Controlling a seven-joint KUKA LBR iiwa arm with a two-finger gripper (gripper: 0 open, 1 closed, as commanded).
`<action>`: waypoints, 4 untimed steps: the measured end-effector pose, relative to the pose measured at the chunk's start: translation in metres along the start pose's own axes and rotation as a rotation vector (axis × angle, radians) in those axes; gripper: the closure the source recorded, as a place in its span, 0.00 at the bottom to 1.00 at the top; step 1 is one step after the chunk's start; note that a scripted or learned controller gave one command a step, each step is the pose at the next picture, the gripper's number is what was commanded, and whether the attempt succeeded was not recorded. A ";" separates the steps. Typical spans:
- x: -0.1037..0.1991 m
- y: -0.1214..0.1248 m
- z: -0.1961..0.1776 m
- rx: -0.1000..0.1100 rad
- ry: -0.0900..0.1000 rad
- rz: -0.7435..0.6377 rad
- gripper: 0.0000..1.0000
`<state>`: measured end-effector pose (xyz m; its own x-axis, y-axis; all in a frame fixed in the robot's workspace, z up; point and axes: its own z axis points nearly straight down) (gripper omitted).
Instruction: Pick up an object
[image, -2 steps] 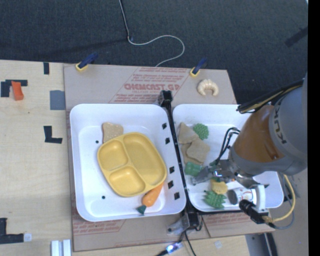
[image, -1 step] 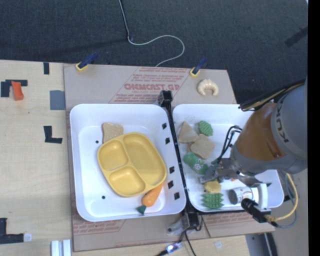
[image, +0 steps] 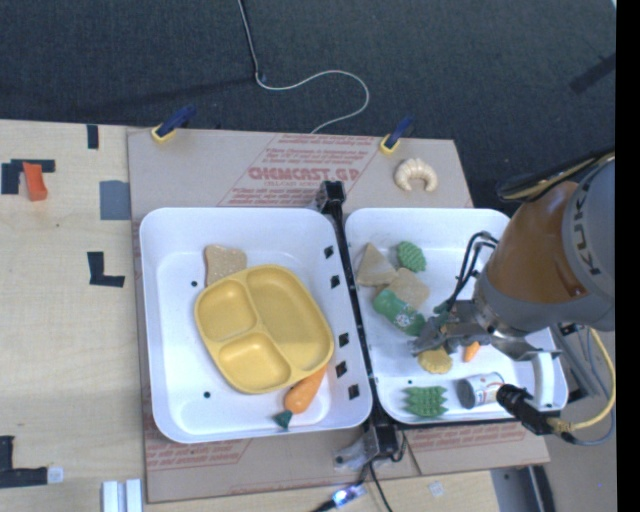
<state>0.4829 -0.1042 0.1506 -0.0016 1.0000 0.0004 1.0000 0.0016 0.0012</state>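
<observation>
1. Pale wooden bench (image: 60, 300) at the left, with dark tape marks and a small orange block (image: 36, 180) on it; brown printed cardboard sheet (image: 300, 170) under both bins, held at its far edge by two yellow-and-blue clamps (image: 172, 122). Dark carpet (image: 450, 60) beyond, crossed by a thin white cable (image: 300, 80). Cream ring-shaped piece (image: 415, 175) on the cardboard, outside the bins.
2. Yellow lump (image: 434, 361): low in the right bin (image: 490, 218), near its middle, just below the gripper (image: 440, 338). Short and rounded, long axis roughly left to right, no clear pointed end.
3. Gripper low over the right bin, between the yellow lump and a green cylinder (image: 397, 310); claw spread or pressed together: cannot tell, too dark and small. Nothing visibly held.
4. Left bin (image: 160, 300): yellow three-part plate (image: 265, 325) in the middle, tan toast-like piece (image: 225, 262) touching its far-left rim, orange carrot (image: 303, 393) at its near edge, slanting, green end toward the near left.
5. Right bin, besides: two tan pieces (image: 375, 265) and a green leafy piece (image: 408, 255) at the far left, small orange bit (image: 470, 350) just right of the lump, green spiky piece (image: 425, 402) and a white-grey cylinder (image: 480, 390) along the near wall.
</observation>
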 end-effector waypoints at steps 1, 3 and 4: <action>0.004 0.006 -0.044 0.000 -0.001 0.000 1.00; 0.029 0.059 -0.072 0.000 0.000 -0.004 1.00; 0.066 0.094 -0.062 0.002 0.000 -0.004 1.00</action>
<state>0.5766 -0.0385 0.2131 -0.0059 1.0000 0.0009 1.0000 0.0059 -0.0008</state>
